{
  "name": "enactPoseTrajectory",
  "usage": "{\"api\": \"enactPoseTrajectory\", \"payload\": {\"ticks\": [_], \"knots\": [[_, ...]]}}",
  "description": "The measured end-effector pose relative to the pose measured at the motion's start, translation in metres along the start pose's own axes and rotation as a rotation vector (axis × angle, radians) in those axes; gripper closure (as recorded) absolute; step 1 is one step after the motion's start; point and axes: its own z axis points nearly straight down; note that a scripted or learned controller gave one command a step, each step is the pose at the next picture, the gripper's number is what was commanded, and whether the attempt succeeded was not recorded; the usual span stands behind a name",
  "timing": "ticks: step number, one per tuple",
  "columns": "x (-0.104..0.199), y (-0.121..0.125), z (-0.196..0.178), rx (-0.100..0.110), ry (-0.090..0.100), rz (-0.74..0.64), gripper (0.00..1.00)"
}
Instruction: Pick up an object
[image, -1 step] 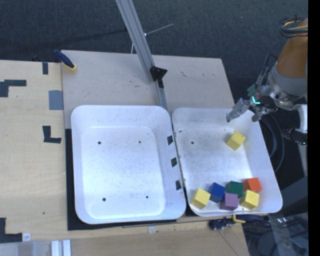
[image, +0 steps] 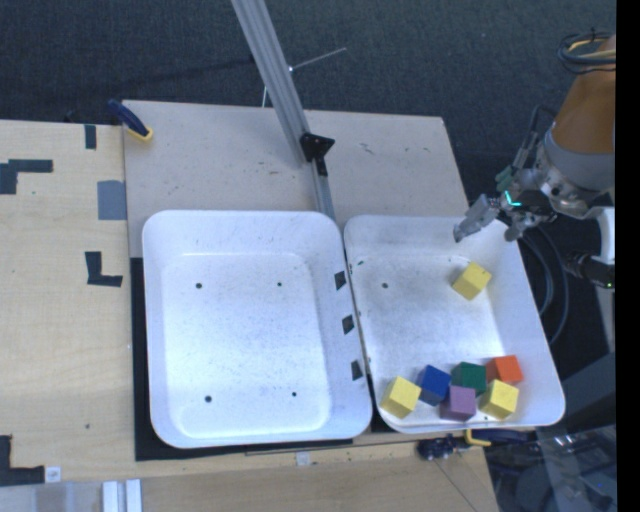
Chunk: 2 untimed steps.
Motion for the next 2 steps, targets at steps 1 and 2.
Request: {"api": "enactPoseTrajectory", "payload": {"ticks": [1,2], "knots": [[0.006,0.000,0.045,0.004,0.001,0.000,0.00],[0.007,-0.008,0.092,0.005,0.001,0.001,0.00]]}}
